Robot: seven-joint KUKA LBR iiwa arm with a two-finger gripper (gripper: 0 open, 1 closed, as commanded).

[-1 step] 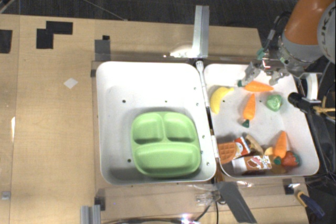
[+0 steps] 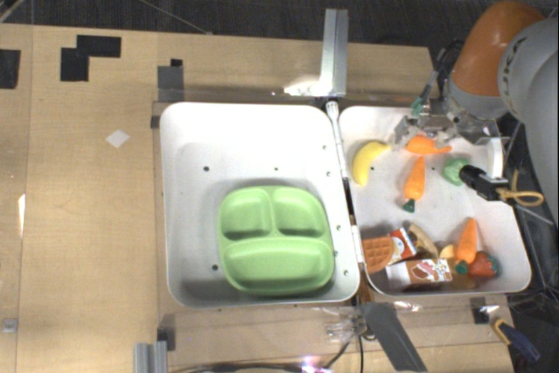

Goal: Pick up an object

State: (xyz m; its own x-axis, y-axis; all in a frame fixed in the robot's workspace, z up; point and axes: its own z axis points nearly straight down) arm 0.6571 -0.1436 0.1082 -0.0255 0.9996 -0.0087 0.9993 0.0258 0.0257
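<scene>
Nearest the camera, a waffle (image 2: 378, 252) and cartons (image 2: 419, 272) crowd the right bin's (image 2: 498, 227) front, while my gripper (image 2: 425, 138) sits at its back, seemingly closed on an orange piece (image 2: 427, 145), just beside a banana (image 2: 368, 159).

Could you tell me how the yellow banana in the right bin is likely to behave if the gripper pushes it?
The banana looks smooth and curved, so it would probably pivot or slide. It lies near the bin wall, so it may jam there.
</scene>
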